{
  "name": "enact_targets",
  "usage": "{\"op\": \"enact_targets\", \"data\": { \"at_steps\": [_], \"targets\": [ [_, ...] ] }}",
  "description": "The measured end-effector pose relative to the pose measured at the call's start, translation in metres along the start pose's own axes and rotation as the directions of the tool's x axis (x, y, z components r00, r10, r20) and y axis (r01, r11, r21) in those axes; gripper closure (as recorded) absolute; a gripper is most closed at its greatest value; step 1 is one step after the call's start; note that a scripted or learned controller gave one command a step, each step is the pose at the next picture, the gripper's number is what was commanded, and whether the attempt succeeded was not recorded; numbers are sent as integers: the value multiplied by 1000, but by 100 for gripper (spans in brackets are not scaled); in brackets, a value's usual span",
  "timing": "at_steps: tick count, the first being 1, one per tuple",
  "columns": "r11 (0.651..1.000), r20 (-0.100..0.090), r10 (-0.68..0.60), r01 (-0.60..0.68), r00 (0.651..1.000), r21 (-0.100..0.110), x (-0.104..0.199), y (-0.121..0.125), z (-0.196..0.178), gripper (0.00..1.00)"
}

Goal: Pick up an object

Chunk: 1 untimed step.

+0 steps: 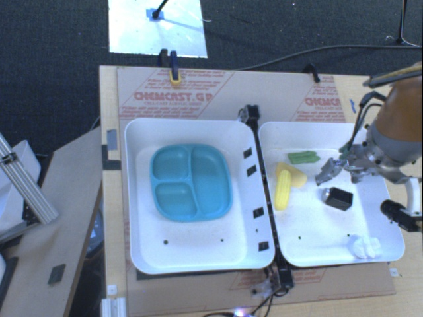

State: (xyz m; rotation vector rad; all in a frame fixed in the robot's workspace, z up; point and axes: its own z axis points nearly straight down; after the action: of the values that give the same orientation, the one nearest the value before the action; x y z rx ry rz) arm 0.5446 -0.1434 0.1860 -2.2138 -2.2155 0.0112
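The right bin (310, 256) holds a green piece (303, 156) near its back, a yellow corn cob (283, 187) by its left wall, a small black block (338, 198) in the middle and a white object (363, 246) at the front right corner. My gripper (340, 170) hangs over the right bin, just above and behind the black block and to the right of the green piece. Nothing shows in its grasp. The grey arm with its orange band (403, 114) comes in from the right.
The left bin (142, 137) holds a blue divided plate (191, 181). A black hinge strip (259, 190) runs between the two bins. Cables cross the board behind the bins. A metal rail (26, 183) lies off the bench at the left.
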Motion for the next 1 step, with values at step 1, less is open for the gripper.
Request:
{"op": "enact_targets", "data": {
  "at_steps": [1],
  "targets": [
    [1000, 2, -3, 3, 1000, -13, 0, 3, -7, 0]
  ]
}}
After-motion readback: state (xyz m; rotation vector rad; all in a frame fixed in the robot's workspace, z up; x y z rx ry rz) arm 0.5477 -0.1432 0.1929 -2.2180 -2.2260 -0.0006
